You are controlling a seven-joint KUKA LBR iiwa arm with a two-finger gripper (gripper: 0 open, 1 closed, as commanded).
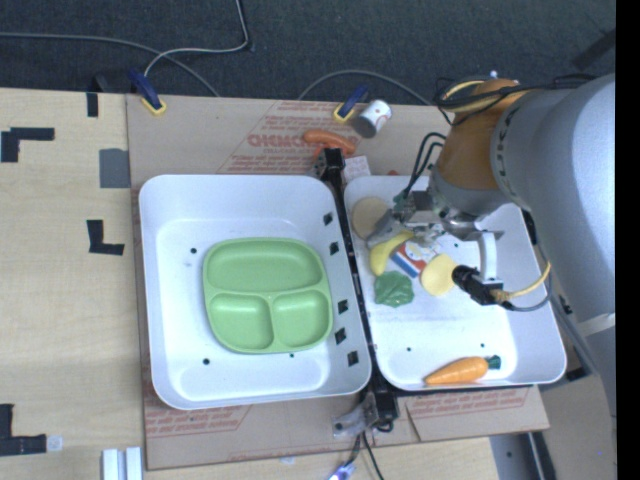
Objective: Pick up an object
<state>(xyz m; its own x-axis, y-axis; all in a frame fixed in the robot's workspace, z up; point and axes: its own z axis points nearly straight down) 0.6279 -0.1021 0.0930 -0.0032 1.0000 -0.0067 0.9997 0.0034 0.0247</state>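
The right bin (pixel 530 363) holds a cluster of small toys. A yellow banana-shaped piece (pixel 385 256), a red, white and blue striped piece (pixel 408 262), a yellow round piece (pixel 437 276) and a green leafy piece (pixel 394 290) lie close together. A beige disc (pixel 369 212) sits near the bin's back left, and an orange carrot (pixel 458 371) lies by the front wall. My gripper (pixel 410 230) hangs low over the cluster, just above the banana-shaped piece and the striped piece. The wrist hides part of the toys behind it.
The left bin (pixel 160 268) carries a green divided plate (pixel 268 295). An orange and red item (pixel 328 139) and a small grey cylinder (pixel 372 118) lie on the cardboard behind the bins. A black cable loop hangs from the wrist over the right bin's right side.
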